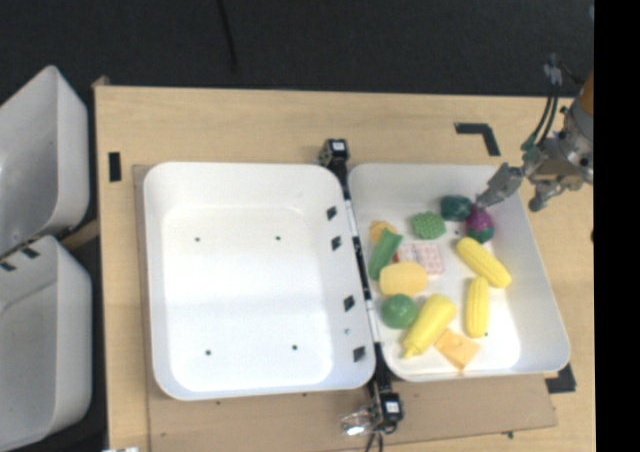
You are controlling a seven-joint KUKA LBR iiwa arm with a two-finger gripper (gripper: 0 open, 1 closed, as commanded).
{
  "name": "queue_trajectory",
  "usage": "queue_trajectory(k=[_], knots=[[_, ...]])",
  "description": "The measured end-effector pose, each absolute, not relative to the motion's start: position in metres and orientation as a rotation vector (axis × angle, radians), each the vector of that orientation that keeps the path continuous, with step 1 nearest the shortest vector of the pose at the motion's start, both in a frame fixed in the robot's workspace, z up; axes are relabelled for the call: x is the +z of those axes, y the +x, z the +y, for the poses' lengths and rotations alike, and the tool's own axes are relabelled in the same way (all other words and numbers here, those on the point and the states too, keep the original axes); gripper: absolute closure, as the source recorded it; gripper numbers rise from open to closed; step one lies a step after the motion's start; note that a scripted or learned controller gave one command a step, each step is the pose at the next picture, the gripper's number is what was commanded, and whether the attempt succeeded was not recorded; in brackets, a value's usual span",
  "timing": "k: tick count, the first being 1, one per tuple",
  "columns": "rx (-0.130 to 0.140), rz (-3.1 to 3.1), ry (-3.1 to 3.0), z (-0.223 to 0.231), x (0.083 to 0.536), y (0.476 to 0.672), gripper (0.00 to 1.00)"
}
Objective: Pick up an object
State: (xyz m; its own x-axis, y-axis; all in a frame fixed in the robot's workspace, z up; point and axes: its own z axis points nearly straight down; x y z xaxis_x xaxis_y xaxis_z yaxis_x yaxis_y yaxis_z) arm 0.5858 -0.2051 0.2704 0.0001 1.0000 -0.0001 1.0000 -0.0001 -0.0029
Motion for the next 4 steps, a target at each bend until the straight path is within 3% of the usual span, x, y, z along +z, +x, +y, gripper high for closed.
queue_trajectory(k=[1,2,4], knots=[[0.013,-2.204,-2.218,-0.221,0.17,0.49,0.0],[0.005,-2.216,-2.223,-0.221,0.183,0.496,1.0],[0.008,-2.209,-2.23,-0.224,0.199,0.497,1.0]])
